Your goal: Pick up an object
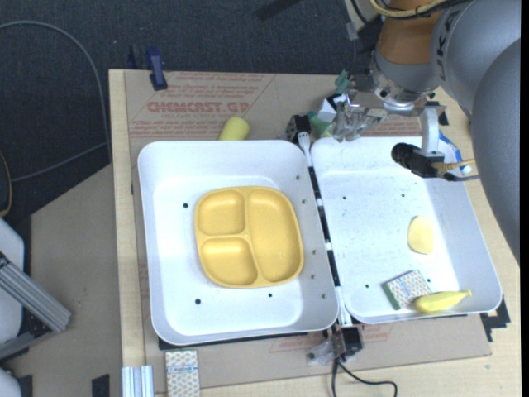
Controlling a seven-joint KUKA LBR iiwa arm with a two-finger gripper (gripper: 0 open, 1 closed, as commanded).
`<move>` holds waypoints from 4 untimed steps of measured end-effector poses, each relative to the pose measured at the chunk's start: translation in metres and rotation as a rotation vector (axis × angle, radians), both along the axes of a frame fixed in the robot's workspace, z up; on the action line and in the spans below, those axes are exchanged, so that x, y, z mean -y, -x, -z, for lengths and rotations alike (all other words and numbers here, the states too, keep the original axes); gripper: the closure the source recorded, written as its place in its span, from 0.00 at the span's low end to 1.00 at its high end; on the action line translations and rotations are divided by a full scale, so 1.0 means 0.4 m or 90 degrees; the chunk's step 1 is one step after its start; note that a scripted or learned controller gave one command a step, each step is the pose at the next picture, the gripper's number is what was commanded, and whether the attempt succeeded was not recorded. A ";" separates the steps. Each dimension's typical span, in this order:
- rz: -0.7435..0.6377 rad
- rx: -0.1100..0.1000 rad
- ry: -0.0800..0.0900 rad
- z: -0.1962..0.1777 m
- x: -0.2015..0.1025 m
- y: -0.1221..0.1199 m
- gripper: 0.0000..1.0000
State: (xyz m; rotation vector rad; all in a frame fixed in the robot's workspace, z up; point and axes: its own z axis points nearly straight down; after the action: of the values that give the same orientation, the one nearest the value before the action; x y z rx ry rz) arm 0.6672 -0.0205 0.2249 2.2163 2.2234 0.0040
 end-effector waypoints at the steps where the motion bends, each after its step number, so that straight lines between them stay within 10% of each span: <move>1: 0.000 -0.004 0.000 0.067 -0.136 0.003 1.00; 2: 0.000 -0.001 0.000 0.066 -0.273 0.002 1.00; 4: 0.001 -0.005 0.001 0.352 -0.397 0.004 1.00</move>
State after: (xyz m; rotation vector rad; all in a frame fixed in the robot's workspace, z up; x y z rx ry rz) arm 0.6656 0.1382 0.0842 2.2224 2.2243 -0.0056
